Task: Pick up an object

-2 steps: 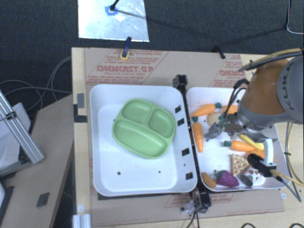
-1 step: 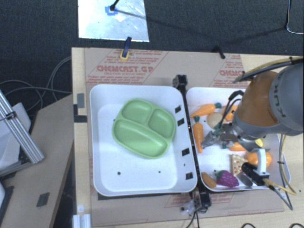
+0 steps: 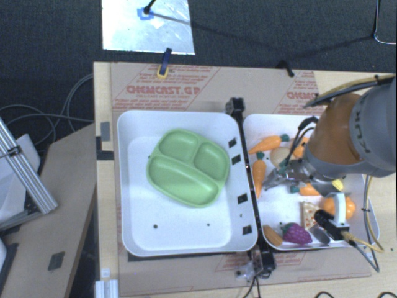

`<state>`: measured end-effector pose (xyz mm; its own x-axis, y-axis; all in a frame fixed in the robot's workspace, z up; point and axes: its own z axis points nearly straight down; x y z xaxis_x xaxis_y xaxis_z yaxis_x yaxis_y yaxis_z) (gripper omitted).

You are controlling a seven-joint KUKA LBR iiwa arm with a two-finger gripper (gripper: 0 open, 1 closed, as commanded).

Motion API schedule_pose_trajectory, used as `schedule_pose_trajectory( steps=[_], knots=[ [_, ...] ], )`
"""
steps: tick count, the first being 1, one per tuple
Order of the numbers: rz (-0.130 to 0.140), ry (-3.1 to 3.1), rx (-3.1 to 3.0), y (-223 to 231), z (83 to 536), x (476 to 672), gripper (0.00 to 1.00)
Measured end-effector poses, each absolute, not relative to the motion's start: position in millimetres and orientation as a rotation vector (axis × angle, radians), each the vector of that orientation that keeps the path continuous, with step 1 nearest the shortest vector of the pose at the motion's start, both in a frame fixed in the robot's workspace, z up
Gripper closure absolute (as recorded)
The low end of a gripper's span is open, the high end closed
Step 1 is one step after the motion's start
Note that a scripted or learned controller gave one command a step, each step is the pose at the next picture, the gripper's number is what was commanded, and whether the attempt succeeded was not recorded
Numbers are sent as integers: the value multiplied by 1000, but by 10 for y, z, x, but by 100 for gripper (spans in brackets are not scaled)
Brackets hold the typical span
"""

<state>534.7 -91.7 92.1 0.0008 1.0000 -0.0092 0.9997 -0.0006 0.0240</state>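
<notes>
My gripper (image 3: 272, 180) hangs low over the left part of the right bin (image 3: 273, 124), its tip just right of an upright orange carrot (image 3: 258, 175). A second carrot (image 3: 265, 144) lies slantwise behind it, near a pale beige piece (image 3: 283, 156). A purple bunch of grapes (image 3: 298, 233) and a speckled cracker (image 3: 308, 213) lie at the bin's front. An orange piece (image 3: 310, 191) sits under the wrist. I see nothing clearly held by the gripper.
The left bin (image 3: 142, 228) holds a green divided plate (image 3: 188, 166). A black divider with clips (image 3: 247, 179) runs between the bins. A small brown piece (image 3: 272, 234) lies in the right bin's front left corner. The grey and orange arm (image 3: 347, 135) covers the right bin's far right.
</notes>
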Motion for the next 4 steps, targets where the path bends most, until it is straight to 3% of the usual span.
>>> schedule_pose_trajectory(
  steps=[1,2,4],
  knots=[
    [6,2216,2217,-892,962,5301,100],
    [6,2221,2215,-972,1485,5387,100],
    [5,2223,2213,-913,2263,5371,100]
  ],
)
